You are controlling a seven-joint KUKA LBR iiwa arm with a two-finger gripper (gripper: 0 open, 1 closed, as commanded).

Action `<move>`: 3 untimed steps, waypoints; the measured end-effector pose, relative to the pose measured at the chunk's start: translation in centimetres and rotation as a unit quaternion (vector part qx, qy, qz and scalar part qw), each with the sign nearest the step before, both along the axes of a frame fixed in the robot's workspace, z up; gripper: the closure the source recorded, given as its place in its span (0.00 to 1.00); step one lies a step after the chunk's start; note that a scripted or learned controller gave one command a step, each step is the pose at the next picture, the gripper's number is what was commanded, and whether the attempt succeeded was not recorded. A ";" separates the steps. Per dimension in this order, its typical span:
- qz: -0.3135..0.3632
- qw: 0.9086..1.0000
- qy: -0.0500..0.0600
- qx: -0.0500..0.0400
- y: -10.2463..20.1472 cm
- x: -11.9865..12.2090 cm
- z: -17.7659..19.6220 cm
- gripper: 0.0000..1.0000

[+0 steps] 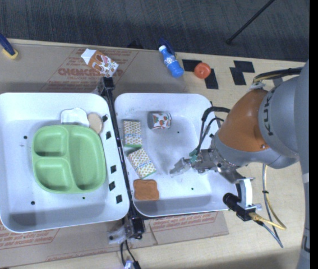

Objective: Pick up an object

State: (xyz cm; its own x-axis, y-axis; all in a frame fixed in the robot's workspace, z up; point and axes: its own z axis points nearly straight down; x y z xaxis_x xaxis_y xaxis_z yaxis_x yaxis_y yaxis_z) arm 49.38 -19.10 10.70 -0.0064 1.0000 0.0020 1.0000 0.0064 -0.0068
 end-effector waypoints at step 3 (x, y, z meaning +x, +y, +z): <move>-0.001 1.000 -0.005 -0.002 -2.1 5.1 15.0 1.00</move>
State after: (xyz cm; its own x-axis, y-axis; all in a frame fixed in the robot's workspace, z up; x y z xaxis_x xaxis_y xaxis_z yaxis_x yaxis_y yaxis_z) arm 54.53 -21.22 25.67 -0.0034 1.0000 -0.0028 1.0000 0.0034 0.0040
